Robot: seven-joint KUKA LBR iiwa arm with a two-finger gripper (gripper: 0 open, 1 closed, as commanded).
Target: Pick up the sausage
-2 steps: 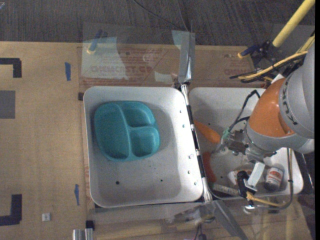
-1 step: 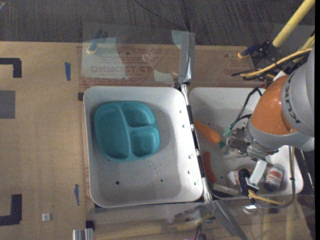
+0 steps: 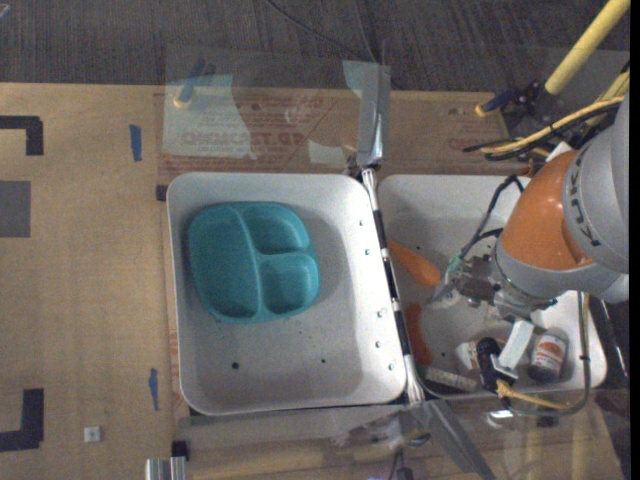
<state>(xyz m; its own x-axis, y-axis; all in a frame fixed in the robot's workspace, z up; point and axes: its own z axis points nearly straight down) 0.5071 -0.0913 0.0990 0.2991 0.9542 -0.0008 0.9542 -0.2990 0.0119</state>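
A reddish-orange elongated piece (image 3: 416,336), likely the sausage, lies along the left wall of the right bin (image 3: 440,200). Just above it an orange tapered piece (image 3: 414,263) lies at a slant. My gripper (image 3: 458,286) hangs low over the middle of the right bin, under the grey and orange wrist (image 3: 540,238). It is just right of the orange tapered piece and up and to the right of the reddish piece. I see nothing held in it.
A teal divided plate (image 3: 254,259) sits in the left bin (image 3: 300,368). In the right bin's front part are a small red-labelled can (image 3: 548,355), a small white item (image 3: 466,352) and a dark flat tool (image 3: 450,377). A metal divider (image 3: 385,268) separates the bins.
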